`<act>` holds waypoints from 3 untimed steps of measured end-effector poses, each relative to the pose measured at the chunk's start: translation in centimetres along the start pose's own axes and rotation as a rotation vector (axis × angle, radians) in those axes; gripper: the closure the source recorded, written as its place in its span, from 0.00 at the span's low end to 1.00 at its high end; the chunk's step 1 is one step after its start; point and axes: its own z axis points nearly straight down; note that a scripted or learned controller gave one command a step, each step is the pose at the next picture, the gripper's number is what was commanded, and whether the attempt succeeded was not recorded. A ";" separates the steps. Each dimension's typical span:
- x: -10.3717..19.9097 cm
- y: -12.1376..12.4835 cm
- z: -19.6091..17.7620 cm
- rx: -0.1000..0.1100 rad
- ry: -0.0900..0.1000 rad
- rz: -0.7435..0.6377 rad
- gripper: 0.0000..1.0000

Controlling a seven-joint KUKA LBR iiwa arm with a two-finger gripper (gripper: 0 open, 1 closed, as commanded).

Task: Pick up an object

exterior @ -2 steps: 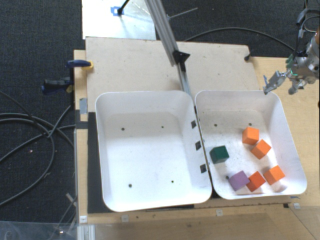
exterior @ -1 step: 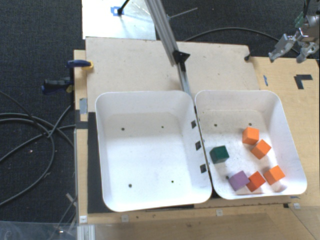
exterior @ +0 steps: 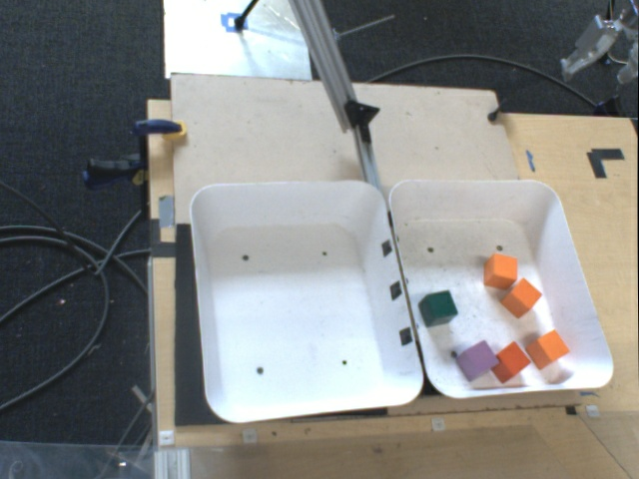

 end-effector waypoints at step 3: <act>0.1 -10.0 37.6 0.019 0.005 0.006 0.00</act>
